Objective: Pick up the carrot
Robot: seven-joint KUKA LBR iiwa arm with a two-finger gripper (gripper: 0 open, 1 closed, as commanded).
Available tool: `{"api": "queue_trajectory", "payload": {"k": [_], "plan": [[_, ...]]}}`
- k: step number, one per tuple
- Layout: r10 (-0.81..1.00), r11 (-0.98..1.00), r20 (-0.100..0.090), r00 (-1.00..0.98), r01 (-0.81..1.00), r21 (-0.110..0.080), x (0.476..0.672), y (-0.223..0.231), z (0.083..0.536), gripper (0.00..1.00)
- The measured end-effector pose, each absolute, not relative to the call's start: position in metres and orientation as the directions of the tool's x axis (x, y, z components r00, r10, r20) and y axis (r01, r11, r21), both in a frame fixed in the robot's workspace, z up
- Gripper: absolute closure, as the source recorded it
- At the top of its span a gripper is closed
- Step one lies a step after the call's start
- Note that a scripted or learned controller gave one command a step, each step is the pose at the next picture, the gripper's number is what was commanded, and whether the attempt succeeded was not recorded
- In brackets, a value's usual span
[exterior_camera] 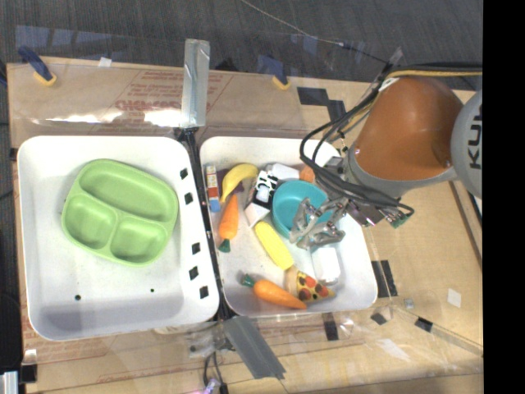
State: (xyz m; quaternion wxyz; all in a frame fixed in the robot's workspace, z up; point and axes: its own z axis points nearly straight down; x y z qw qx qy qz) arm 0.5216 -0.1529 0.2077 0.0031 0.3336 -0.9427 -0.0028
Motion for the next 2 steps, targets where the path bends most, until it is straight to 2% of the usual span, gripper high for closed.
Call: {"api": "queue_trajectory", "payload": {"k": [1,2], "plan": [[-0.731,0.683,0.002,-0.683,-0.731,0.006,0.491,-0.156,0.196,1.00],[-0.753,0.658,-0.001,-0.658,-0.753,0.002,0.515,-0.166,0.199,1.00]]}}
